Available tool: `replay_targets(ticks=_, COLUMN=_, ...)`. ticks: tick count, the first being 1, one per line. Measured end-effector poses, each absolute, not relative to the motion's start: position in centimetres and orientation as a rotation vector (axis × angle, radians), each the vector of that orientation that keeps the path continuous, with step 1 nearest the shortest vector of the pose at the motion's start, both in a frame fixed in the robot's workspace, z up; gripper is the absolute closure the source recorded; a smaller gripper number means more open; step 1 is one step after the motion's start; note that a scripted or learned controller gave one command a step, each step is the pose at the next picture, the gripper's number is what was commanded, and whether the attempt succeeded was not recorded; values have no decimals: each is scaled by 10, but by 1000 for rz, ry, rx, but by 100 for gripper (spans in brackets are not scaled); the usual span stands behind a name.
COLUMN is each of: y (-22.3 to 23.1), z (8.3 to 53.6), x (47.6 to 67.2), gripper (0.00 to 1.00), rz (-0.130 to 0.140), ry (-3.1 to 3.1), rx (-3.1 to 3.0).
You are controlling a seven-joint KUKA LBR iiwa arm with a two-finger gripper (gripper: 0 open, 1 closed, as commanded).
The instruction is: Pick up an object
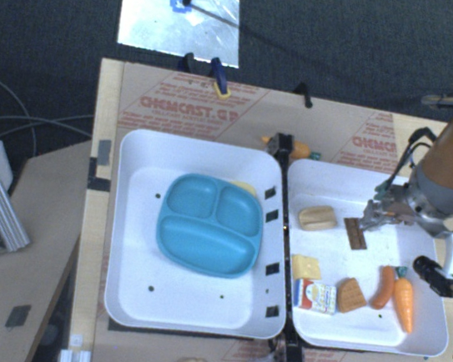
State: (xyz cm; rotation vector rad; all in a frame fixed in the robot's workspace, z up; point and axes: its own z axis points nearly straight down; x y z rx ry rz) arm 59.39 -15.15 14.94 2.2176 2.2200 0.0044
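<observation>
Two carrots [395, 296] (one blue plate [211, 224])

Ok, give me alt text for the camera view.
The gripper hangs over the right bin beside a brown bar, with a bread roll, two carrots and other toy food around. The left bin holds a blue tray.

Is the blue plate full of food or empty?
Empty. The blue plate in the left bin shows bare blue in all three sections; the food pieces lie in the right bin.
</observation>
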Motion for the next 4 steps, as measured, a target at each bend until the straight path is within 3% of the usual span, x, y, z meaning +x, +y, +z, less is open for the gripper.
replay_targets(ticks=1, y=-151, z=212, x=603, gripper=100, rz=7, ry=2222, rx=2210)
replay_targets(ticks=2, y=-151, z=226, x=604, gripper=100, rz=3, ry=2225, rx=2213)
replay_targets(ticks=3, y=-99, z=221, x=595, gripper=100, rz=3, ry=2232, rx=2212)
replay_targets(ticks=4, y=-53, z=218, x=602, gripper=100, rz=4, ry=2232, rx=2211)
